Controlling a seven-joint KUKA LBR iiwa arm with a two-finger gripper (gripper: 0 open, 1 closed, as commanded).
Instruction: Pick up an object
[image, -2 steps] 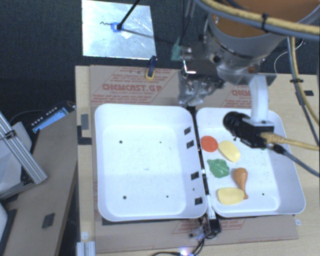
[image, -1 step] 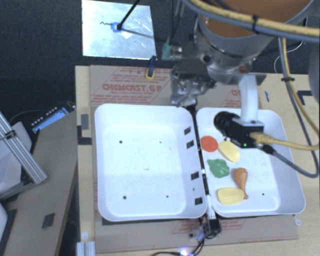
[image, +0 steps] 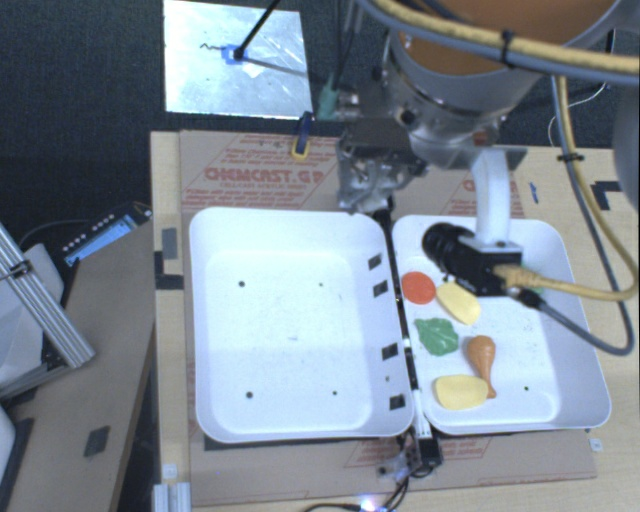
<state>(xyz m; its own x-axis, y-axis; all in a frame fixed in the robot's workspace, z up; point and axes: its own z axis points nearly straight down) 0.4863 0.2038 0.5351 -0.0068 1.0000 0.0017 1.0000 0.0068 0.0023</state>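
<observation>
Camera view: tool (image: 372, 200) at the upper rim where the two bins meet, five pieces lying in the right bin (image: 545, 335)

You see the arm (image: 450, 90) coming in from the upper right of the frame, its grey wrist and orange band large and close to the lens. The tool hangs at the upper centre, above the seam between the left bin (image: 290, 330) and the right bin, at their top edge. From this angle you cannot tell whether it is spread or pressed together, and you can see nothing gripped in it.

Every piece you could pick lies in the left half of the right bin, below the tool and apart from it. A red-orange disc (image: 418, 288) sits highest, close to the divider. Just right of it, touching or nearly so, lies a pale yellow piece (image: 460, 302). Below these a green leaf-shaped piece (image: 437, 335) lies flat, with an orange-brown drumstick (image: 482, 355) beside it on the right, thin end pointing down. A second yellow piece (image: 460, 392) lies lowest, at the drumstick's thin end.

Both bins rest on a cardboard sheet (image: 260, 172) with red lettering, laid on the counter (image: 110, 330). At the upper left of the frame a shiny foil sheet (image: 235, 60) lies against the dark background.
</observation>
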